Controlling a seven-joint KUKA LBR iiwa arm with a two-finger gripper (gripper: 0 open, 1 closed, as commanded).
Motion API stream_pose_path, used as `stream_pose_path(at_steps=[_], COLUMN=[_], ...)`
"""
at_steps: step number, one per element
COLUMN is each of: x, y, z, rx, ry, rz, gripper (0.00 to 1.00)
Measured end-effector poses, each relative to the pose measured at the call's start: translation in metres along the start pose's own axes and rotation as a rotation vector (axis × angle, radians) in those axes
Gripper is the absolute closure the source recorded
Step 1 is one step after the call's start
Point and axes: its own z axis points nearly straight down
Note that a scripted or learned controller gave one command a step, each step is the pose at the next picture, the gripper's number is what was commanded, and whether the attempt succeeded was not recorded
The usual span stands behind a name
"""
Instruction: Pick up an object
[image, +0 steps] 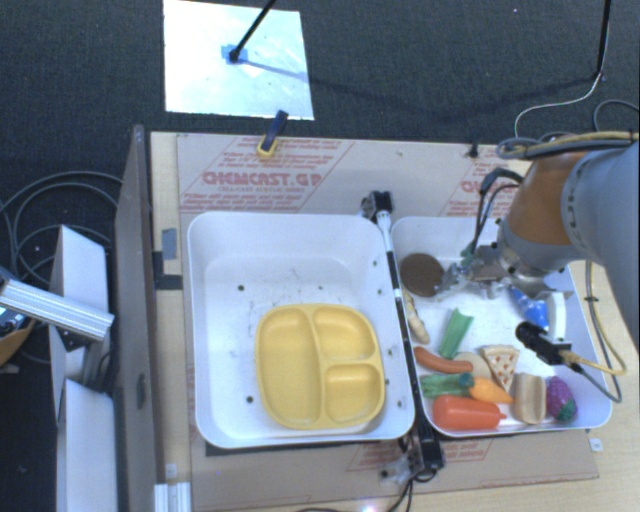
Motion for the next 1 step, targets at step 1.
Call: stream_pose_path(at_steps=[1], x=[0.0385], y=[-0.0534], z=[0.0031], rx=[0.013], ry=[0.005], rz=[0.003], gripper=[0.0])
